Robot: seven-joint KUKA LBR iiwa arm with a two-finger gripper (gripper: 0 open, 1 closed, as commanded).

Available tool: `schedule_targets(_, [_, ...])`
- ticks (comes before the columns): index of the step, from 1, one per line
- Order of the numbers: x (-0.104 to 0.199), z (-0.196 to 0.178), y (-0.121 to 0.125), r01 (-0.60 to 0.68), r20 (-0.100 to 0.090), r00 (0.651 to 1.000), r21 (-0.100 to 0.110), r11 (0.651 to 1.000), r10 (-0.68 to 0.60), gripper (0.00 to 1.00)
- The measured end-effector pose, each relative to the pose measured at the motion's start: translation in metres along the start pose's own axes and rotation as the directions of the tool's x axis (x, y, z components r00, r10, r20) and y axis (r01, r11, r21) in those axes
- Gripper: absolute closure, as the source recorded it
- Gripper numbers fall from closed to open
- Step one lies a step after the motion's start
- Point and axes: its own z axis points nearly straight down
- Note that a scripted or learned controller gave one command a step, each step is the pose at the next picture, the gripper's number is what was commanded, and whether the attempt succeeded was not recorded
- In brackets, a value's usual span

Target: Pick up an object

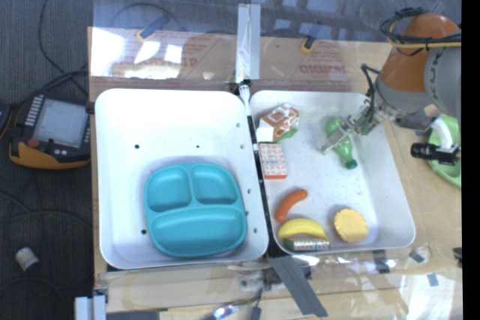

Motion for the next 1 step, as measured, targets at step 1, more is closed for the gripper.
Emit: schedule_targets(1, [0.0, 0.0001, -0.0001, 0.0, 0.0, 1.0, 0.0, 1.0, 0.0, 0.0])
